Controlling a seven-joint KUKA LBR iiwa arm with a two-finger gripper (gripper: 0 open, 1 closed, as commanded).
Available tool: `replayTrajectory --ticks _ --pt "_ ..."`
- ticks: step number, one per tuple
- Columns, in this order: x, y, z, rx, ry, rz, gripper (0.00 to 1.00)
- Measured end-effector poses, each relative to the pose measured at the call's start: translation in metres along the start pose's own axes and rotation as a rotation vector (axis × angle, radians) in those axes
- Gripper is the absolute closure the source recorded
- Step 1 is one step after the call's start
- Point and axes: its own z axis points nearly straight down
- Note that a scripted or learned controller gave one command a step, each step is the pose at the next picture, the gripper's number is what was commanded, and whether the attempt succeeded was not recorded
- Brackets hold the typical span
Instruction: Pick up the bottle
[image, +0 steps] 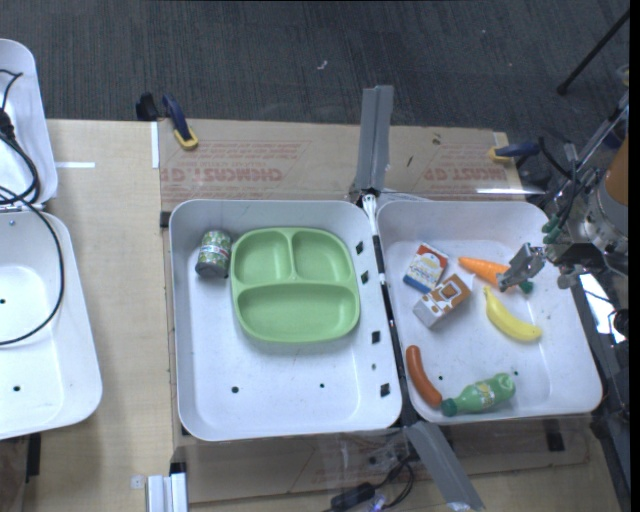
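The green bottle (481, 394) lies on its side near the front edge of the right bin (560, 400), cap pointing left. My gripper (517, 283) hangs over the bin's right-hand part, just right of the carrot (483, 268) and above the banana (512, 315). It is well behind the bottle and apart from it. Its fingers stand open with nothing between them.
In the right bin also lie a red sausage (422, 375) just left of the bottle and two small cartons (425, 268) (443, 300). The left bin (200, 380) holds a green divided plate (295, 283) and a small can (213, 253).
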Motion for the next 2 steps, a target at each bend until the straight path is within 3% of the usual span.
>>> replayTrajectory --ticks 1,2 --pt "0.071 0.053 0.078 0.001 0.000 -0.057 0.00" --pt "0.075 0.064 0.072 -0.001 -0.001 0.145 0.00"
